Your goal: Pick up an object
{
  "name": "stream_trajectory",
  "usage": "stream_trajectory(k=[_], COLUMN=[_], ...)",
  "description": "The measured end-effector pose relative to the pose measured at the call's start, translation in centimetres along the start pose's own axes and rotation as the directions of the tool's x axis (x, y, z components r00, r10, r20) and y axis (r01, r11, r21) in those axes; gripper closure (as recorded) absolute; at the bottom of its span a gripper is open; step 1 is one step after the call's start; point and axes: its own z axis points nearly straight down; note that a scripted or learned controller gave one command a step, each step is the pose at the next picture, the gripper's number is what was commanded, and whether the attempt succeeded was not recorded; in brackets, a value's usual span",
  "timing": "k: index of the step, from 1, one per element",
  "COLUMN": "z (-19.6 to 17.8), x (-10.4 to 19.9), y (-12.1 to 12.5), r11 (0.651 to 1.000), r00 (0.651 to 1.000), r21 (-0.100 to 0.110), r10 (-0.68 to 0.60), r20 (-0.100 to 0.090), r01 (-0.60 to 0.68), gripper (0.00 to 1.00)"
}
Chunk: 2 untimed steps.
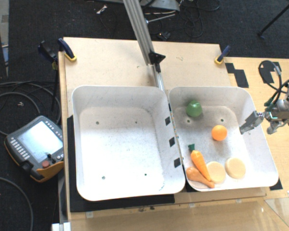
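Nearest the camera in the right bin, 2 pale round discs are lying beside a carrot that is resting across a tan piece, with an orange ball sitting further back and a green ball beyond it near the far wall. The left bin is sitting beside it, touching along the middle. The gripper is hovering at the right bin's right rim, apart from every object — whether it is released or clenched I cannot tell.

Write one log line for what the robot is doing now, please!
tool: over right bin's right rim, holding nothing | in bin: green ball, orange, carrot, two pale discs | pick: not begun
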Motion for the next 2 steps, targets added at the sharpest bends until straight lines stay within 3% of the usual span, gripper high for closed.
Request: stream_trajectory(k=[1, 2], z=[-0.2, 4.3], x=[0.0, 0.4], y=[0.1, 0.6], r11=[1.000, 1.000], r00=[1.000, 1.000], r21=[-0.004, 0.001], r10=[0.001, 0.002], r20=[0.001, 0.000], r01=[-0.001, -0.002], gripper=[0.00, 0.00])
